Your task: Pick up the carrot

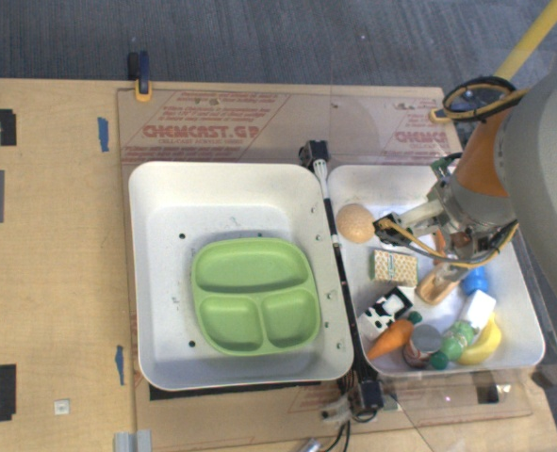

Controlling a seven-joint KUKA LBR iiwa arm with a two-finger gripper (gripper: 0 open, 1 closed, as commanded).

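My pincer hangs over the right bin, right of frame; finger state cannot be told. Carrot lies lower in that bin, apart from pincer, beside a black-and-white block.
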